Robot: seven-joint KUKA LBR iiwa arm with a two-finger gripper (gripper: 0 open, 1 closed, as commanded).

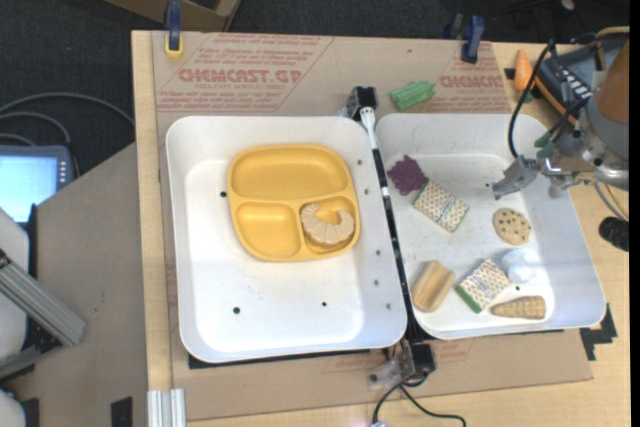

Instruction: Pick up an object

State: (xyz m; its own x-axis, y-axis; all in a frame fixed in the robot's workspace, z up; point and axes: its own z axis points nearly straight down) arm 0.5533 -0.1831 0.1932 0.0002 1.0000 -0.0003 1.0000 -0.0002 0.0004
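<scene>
Camera view: you can see the gripper over the right bin, near its far right corner, with nothing between its fingers; whether the jaws are apart or together, you cannot tell. In that bin a purple piece lies by the left wall, a patterned packet just beside it, and a cookie toward the right wall. Along the near edge you have a tan roll, a green-edged packet and a wafer. The left bin carries a yellow divided plate.
</scene>
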